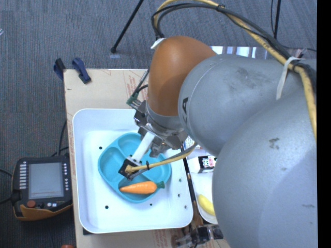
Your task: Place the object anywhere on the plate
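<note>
Peeking from beneath the arm (248, 138), right bin (202, 182): yellow item (206, 204), cut off. Left bin (85, 154): orange carrot (138, 187) lying on blue plate (109, 161), near compartment. Farther: black-and-white label (207, 162), unreadable. Gripper (158, 148) over plate, largely hidden; open or clenched, cannot tell.

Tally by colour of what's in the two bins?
Blue: 1, plate
Orange: 1, carrot, lying on the plate
Yellow: 1, rounded thing, partly hidden
Black-and-white: 1, small thing
Total: 4
</note>
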You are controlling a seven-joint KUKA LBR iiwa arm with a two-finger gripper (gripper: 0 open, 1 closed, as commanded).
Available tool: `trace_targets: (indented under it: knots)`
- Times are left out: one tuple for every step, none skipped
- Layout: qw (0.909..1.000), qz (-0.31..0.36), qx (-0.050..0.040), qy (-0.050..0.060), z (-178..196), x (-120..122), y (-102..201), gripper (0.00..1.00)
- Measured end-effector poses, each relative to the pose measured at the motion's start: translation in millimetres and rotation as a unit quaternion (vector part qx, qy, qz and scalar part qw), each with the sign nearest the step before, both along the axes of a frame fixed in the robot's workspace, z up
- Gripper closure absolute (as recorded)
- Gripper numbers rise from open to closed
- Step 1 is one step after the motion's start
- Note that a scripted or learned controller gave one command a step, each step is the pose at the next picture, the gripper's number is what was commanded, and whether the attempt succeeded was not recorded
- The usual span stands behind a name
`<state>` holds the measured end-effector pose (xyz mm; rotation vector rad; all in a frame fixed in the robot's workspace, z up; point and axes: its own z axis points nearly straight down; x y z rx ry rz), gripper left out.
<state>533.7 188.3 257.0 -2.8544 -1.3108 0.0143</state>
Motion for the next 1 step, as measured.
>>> trace_targets:
  knots:
    - [1.0, 0.002, 0.0003, 0.0, 0.5, -0.4, 1.6, 0.0]
